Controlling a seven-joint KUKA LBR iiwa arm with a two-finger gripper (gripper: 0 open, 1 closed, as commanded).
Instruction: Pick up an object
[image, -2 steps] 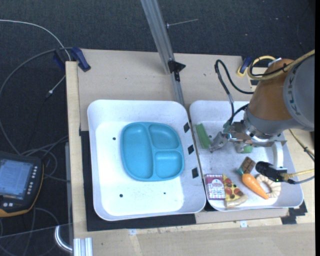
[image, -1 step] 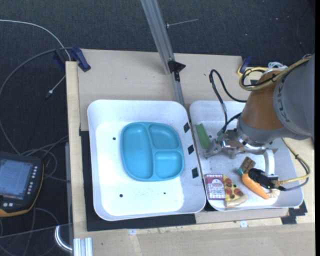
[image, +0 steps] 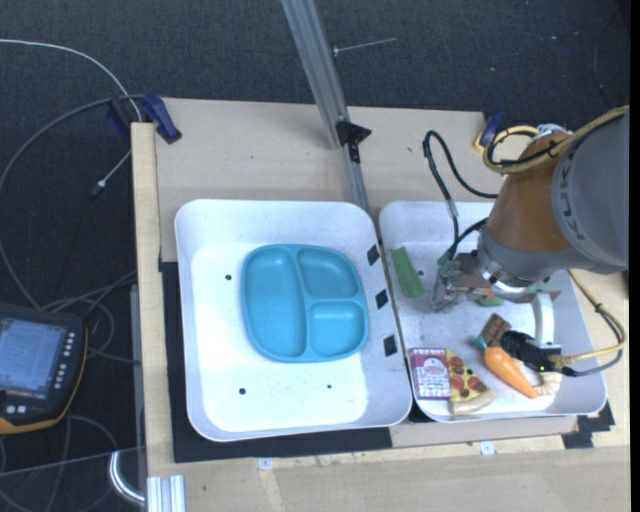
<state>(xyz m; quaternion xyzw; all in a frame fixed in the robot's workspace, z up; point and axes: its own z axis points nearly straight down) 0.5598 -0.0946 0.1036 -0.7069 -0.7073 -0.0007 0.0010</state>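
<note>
The claw hangs low in the right bin, its grip impossible to judge. A green block lies just beside it; carrot and pizza slice crowd the bin's near edge.

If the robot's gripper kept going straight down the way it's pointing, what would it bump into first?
Probably the bare white floor of the right bin. The gripper points down beside the green block, but depth is hard to judge from this view.
</note>
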